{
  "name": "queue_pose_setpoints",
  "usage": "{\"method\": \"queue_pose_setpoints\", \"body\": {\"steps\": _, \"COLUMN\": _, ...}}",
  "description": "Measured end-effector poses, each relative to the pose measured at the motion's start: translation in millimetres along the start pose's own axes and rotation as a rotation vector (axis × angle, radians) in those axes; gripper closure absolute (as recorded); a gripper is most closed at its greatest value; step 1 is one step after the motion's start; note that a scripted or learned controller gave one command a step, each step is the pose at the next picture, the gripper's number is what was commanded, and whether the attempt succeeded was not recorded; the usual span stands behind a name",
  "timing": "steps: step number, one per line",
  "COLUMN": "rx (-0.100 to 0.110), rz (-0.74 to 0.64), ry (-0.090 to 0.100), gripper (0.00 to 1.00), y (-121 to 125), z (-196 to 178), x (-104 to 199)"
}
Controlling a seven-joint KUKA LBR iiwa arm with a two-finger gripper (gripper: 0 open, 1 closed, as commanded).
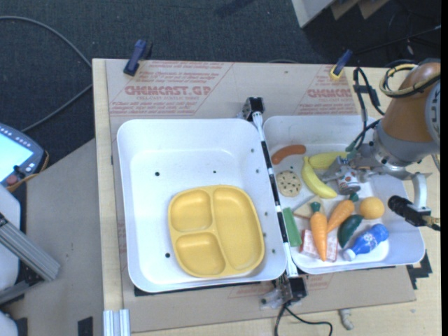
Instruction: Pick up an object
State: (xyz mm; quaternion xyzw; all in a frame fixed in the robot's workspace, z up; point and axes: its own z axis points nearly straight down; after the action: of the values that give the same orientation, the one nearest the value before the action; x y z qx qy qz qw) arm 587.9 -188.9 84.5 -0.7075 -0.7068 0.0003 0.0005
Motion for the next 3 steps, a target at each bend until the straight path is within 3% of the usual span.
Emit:
{"method": "queue_pose_setpoints", "body": {"steps": 1, "rx": -0.003, "rz": 0.0, "ry": -0.001, "gripper": 1.0, "y": 0.9, "z": -10.4, "x": 0.3}}
{"method": "queue_pose_setpoints", "body": {"steps": 2, "rx": -0.001, "rz": -0.002, "ry": 0.001, "gripper": 1.0, "y": 2.9, "z": -0.4, "x": 75.8}}
{"method": "queue_pose_setpoints", "body": {"steps": 3, "rx": -0.003, "rz": 0.0, "ry": -0.002, "gripper": 1.0, "y": -35.0, "z": -105.7, "x": 50.1}}
